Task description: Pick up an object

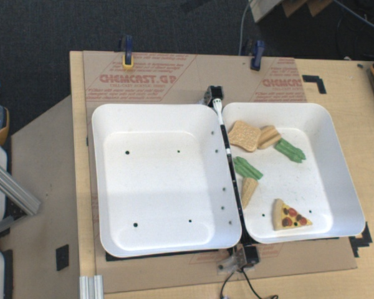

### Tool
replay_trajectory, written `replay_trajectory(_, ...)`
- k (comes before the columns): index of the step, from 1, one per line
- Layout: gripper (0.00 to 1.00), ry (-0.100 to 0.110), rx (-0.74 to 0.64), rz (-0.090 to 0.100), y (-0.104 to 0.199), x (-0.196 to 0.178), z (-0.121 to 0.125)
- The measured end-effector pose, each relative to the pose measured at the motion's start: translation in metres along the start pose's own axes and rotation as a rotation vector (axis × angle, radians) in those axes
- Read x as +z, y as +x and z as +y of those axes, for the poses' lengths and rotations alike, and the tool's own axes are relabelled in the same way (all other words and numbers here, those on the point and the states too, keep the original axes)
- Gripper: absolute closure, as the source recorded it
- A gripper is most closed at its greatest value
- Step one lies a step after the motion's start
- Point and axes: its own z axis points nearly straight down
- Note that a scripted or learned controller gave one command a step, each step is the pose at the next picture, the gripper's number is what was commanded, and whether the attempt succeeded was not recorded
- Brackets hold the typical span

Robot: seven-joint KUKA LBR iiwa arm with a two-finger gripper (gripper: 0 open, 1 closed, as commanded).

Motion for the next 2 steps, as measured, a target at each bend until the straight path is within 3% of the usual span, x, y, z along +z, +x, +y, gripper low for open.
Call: replay_trajectory(2,1.00,-0.011,-0.003,-0.007,0.001,-0.022,0.002)
